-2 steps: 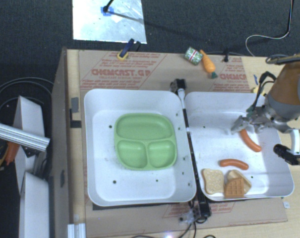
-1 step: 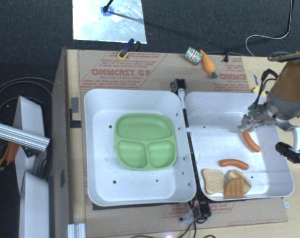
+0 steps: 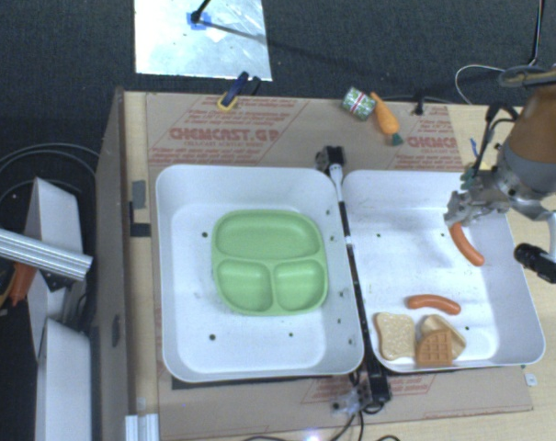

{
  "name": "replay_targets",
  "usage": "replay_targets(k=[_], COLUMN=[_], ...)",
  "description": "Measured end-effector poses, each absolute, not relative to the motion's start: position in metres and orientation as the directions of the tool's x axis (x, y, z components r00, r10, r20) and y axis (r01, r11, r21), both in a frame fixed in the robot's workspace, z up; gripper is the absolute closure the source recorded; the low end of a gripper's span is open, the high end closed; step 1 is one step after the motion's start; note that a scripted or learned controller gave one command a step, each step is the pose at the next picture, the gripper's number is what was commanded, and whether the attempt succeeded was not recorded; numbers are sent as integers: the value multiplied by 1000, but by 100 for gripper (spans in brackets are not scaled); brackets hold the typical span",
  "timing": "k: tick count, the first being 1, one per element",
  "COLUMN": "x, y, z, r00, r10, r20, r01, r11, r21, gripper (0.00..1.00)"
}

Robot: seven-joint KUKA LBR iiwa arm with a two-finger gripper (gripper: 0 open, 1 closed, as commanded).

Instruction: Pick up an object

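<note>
My fingers: they hang at about the upper right of the right bin, and my gripper (image 3: 465, 211) sits directly over the top end of a sausage; I cannot tell from this slant whether they are parted or closed, nor whether they grip it.
Sausage under me: an orange-red sausage (image 3: 468, 244) lies tilted, its upper end at my fingertips, its lower end pointing down and to the right across the bin floor.
Second sausage: another orange-red sausage (image 3: 433, 304) lies nearly level lower in the same bin, apart from the first.
Bread: a pale bread slice (image 3: 395, 334) lies in the bin's lower part, beside a waffle-patterned brown piece (image 3: 434, 348) that overlaps another tan slice behind it.
Right bin: white and shallow (image 3: 388, 200), holding both sausages and the bread.
Left bin: white (image 3: 181, 246), touching the right bin along a dark seam, with a green divided plate (image 3: 269, 261) lying flat in its middle.
My arm: grey with an orange band (image 3: 540, 136), coming in from the right.
Beyond the bins: a toy carrot (image 3: 385, 118) and a small green can (image 3: 358, 102) lie on the board behind the bins.
</note>
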State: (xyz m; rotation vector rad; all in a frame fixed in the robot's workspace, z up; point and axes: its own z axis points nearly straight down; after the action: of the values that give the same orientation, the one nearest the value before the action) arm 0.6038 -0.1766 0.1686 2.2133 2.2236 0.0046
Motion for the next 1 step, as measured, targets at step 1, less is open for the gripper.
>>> replay_targets(k=[1], x=[570], y=[-121], z=[205], r00=[-5], r10=[1000], r20=[1], r01=[1000], r11=[5], r21=[2], gripper=[100])
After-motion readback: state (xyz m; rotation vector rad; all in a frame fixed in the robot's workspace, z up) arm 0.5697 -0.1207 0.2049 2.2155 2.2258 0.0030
